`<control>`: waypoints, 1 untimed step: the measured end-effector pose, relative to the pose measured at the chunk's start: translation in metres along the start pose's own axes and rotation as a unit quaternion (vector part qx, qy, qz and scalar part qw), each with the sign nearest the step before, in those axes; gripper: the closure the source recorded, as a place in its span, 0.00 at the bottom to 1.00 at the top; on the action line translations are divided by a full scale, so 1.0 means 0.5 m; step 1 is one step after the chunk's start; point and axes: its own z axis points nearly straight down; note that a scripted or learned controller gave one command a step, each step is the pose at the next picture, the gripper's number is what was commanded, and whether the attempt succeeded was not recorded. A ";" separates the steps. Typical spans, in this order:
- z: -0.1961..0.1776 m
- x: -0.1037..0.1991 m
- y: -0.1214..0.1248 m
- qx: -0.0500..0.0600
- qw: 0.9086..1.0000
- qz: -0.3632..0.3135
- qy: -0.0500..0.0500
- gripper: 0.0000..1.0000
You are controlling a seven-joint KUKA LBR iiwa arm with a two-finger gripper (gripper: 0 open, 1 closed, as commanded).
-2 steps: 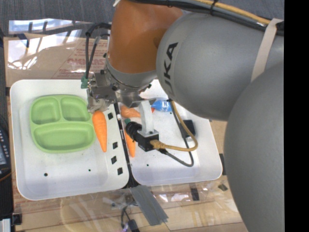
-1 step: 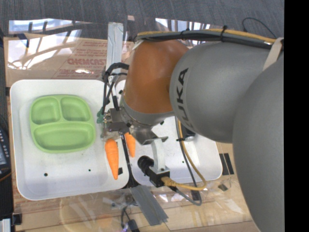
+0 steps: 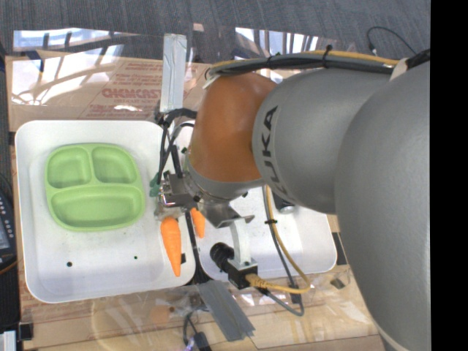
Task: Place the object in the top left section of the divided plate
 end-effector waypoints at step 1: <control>0.072 -0.136 -0.010 0.001 0.987 0.162 0.001 1.00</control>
